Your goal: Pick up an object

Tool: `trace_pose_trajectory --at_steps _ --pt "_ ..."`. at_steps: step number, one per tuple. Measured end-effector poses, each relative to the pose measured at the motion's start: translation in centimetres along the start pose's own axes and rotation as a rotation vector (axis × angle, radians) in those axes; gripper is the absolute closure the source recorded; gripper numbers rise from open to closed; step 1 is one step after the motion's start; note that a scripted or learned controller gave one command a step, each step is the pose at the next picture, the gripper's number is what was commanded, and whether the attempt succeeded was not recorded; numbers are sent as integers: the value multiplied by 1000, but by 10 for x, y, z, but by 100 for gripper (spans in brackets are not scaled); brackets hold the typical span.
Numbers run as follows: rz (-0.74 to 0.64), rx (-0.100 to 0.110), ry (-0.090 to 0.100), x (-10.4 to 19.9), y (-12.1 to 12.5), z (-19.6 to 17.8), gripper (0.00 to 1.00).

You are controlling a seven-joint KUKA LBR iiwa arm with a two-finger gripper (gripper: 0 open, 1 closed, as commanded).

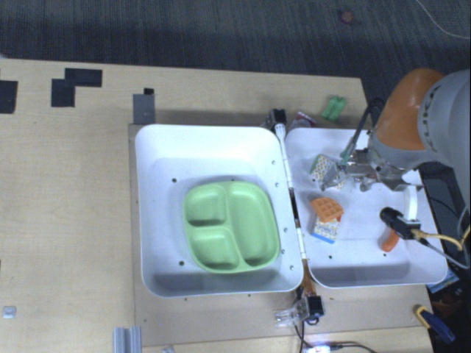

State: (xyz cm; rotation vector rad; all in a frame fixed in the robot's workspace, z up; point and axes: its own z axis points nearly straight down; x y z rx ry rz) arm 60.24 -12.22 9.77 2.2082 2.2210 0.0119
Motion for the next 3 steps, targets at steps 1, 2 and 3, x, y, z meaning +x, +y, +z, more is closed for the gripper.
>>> trace_pose_trajectory --at_steps 1,2,3 --pt "4 4 0 27 -64 10 0" --pt "4 -2 -1 27 -62 -1 100" --pt "0 6 3 106 -11 -119 100"
